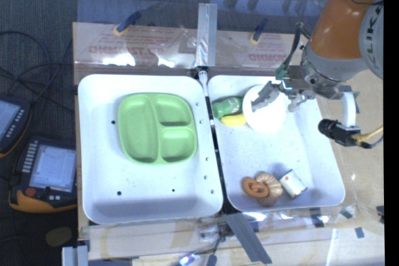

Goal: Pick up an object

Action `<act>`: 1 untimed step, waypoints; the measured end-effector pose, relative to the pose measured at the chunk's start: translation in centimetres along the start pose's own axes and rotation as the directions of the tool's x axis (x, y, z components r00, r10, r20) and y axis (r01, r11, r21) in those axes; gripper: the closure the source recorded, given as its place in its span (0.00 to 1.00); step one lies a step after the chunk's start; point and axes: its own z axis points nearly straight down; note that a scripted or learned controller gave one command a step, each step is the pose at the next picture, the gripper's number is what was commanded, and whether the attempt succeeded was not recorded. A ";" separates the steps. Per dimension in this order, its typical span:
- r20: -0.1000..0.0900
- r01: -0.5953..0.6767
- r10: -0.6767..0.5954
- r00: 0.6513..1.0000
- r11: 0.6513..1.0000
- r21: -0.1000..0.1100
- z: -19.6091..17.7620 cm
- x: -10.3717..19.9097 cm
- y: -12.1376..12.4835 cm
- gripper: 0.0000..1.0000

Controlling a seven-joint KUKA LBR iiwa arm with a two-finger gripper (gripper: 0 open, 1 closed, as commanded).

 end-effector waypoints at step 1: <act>0.000 0.068 -0.068 0.998 0.998 0.002 7.4 4.9 -5.2 0.00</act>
